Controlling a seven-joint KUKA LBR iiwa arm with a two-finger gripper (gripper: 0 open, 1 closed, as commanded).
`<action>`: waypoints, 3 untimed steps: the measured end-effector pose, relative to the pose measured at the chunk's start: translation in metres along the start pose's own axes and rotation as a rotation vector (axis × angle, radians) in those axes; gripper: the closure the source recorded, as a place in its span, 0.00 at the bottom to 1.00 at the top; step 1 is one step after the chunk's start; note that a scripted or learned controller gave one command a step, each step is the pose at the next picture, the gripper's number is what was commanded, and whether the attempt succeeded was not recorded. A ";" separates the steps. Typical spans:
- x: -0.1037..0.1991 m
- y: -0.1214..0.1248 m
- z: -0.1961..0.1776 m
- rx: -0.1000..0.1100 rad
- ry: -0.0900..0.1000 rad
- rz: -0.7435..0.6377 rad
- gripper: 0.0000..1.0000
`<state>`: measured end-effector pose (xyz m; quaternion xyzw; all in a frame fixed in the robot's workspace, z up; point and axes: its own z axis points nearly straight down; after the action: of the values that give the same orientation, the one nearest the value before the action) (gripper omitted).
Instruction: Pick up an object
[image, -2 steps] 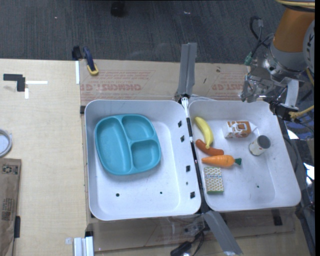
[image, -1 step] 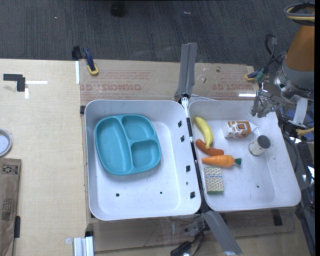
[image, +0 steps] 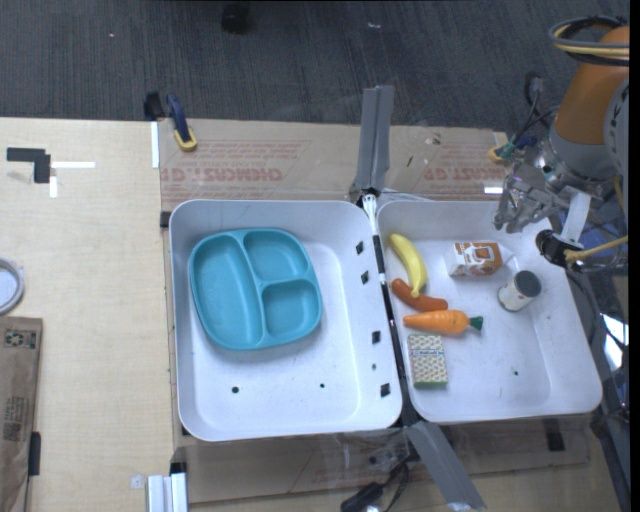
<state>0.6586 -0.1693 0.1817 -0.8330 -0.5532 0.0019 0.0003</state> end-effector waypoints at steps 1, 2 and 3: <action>0.000 0.000 0.000 0.000 0.000 0.000 0.00; -0.022 -0.034 0.067 -0.022 0.007 -0.041 0.00; -0.022 -0.033 0.058 -0.025 0.007 -0.039 1.00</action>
<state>0.6198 -0.1769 0.1243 -0.8219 -0.5695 -0.0080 -0.0080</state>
